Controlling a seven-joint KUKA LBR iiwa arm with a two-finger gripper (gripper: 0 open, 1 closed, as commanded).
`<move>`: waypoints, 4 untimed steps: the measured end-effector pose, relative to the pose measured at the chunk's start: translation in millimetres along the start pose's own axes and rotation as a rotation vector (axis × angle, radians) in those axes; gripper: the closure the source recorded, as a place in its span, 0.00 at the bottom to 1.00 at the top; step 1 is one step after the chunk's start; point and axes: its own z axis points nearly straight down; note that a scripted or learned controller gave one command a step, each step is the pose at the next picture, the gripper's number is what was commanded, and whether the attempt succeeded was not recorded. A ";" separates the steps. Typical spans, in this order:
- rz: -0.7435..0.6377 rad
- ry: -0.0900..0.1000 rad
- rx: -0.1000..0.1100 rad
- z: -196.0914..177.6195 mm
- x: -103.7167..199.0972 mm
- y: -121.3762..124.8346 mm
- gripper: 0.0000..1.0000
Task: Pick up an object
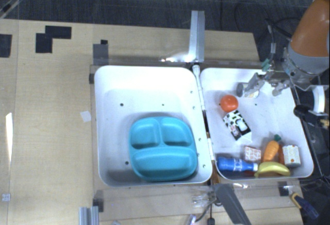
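My gripper hangs over the far part of the right bin, its two fingers spread open with nothing between them. Just below and to its left lies an orange-red ball, apart from the fingers. Next to the ball is a black-and-white patterned carton. Along the bin's near edge lie a blue bottle, a banana, a carrot, a small red-and-white box and another small box.
The left bin holds a blue divided plate. A metal post stands behind the divider between the bins. Cables and dark hardware crowd the right bin's right side.
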 end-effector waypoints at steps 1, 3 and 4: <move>-0.088 0.000 -0.003 116.8 24.0 -25.6 0.00; -0.503 -0.006 -0.006 129.7 -74.9 -107.4 0.00; -0.503 -0.008 -0.013 117.5 -73.6 -104.2 1.00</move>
